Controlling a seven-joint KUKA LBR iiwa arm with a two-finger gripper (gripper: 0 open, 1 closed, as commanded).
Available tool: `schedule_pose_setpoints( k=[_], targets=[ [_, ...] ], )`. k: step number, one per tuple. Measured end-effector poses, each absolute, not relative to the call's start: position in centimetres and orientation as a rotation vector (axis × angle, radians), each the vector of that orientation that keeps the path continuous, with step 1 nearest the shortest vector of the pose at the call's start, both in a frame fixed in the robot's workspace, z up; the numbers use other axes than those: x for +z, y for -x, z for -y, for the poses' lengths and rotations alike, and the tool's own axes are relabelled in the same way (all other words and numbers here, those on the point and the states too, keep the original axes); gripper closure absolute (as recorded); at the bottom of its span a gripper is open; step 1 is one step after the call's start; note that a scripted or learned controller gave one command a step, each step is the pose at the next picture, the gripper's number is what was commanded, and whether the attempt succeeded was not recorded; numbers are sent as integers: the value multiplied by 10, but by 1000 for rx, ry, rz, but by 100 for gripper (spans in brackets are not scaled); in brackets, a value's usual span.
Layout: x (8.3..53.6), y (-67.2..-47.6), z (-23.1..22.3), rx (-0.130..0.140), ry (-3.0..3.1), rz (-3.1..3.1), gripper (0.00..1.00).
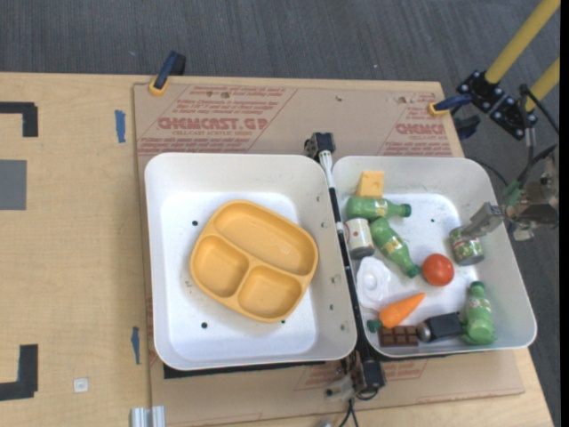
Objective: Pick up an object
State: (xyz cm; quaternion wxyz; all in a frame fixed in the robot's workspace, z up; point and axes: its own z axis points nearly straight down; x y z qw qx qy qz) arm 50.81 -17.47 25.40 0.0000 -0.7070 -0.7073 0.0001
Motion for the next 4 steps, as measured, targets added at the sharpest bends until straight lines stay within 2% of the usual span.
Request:
schedule_pose_setpoints(
  k=[1,2,3,4],
  targets=[
    [130,-544,196,1,2372,2057,0],
    [85,-567,190,0,2097,2339,0],
    [97,-569,190,-5,2100,2342,100],
    [203,-516,150,-1,2198,2246,100]
  ],
)
